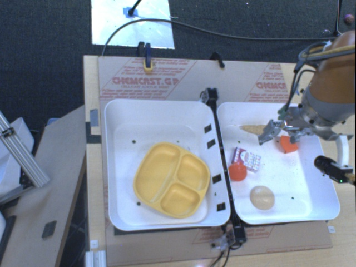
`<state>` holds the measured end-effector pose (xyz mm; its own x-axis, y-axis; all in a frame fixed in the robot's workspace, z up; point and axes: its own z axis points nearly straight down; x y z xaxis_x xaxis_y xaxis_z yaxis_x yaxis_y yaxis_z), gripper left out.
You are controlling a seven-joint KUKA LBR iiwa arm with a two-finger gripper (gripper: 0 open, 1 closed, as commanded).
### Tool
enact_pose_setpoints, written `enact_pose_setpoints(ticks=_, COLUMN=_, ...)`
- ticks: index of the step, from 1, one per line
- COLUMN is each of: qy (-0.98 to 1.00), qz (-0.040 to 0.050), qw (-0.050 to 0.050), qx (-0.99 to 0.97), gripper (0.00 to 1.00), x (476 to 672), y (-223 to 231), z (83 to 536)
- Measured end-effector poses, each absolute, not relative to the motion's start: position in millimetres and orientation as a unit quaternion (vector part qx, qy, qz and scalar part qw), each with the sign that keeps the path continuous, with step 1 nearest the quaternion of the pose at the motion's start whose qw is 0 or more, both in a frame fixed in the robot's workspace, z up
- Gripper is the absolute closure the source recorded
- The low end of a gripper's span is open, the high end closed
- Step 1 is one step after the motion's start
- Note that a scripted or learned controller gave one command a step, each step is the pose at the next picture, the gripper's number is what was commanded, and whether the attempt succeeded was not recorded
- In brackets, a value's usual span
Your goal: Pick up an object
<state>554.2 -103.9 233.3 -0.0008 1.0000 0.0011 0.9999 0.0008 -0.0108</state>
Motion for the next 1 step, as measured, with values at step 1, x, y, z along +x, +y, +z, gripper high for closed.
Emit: enact_pose_setpoints(ticks=1, qy=-0.708, qz=-0.0005, qw=-0.001, qx=-0.706, gripper=0.00, x=556.7, y=-103.6, z=239.7)
